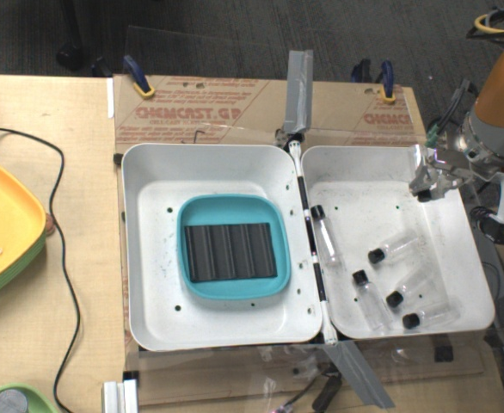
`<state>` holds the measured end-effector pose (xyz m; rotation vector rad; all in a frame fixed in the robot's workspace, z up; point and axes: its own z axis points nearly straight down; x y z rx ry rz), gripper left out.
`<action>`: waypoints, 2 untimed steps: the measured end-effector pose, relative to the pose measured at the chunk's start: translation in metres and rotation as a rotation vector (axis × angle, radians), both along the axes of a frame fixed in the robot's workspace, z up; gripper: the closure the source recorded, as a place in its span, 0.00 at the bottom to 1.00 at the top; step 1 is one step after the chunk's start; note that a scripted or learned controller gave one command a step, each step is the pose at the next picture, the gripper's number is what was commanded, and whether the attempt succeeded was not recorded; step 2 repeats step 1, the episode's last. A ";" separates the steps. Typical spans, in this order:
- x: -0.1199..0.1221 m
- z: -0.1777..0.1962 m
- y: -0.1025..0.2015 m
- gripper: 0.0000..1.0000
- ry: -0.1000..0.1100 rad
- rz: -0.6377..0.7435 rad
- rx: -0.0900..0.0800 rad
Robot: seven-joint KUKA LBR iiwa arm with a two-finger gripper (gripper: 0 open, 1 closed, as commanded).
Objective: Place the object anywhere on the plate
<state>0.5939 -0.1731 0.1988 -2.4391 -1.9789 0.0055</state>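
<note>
Hovering over the upper right corner of the right bin (458, 317), the gripper (426, 188) sits too small and cluttered in this view to tell whether it is released or clenched. The clear vials with black caps (378, 255) lie scattered on that bin's floor at about seven o'clock from the gripper, one longer vial (322, 231) lying along the bin's left wall. The teal plate (232, 211) rests in the left bin (149, 256), at roughly nine o'clock.

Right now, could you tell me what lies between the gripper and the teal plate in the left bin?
In the camera view, between the gripper and the teal plate lie bare white floor of the right bin, one clear vial by the divider, and the bins' adjoining walls.
</note>
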 end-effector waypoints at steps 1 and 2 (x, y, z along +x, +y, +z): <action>0.000 0.000 0.000 0.00 -0.001 0.000 0.000; 0.000 0.000 0.000 0.00 -0.001 0.000 0.000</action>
